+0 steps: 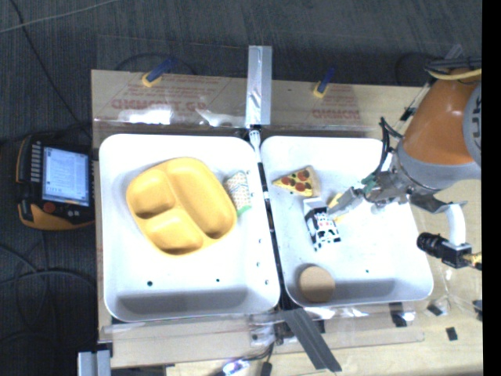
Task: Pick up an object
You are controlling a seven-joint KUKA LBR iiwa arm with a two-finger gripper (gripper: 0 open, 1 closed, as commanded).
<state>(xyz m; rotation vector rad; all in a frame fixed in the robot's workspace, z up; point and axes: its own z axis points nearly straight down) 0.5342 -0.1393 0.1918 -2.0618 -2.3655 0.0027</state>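
Gripper (pixel 338 202) hung beside small black-and-white printed carton (pixel 322 227); finger state cannot be told.
Carton judged light, stiff; best pinched across flat sides.

Yellow tray (pixel 182 204), black-and-white spotted toy (pixel 322 227), tan disc (pixel 316 282).

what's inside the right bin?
Right bin holds a pizza slice toy, a black-and-white block and a round brown piece. The arm covers its right corner.
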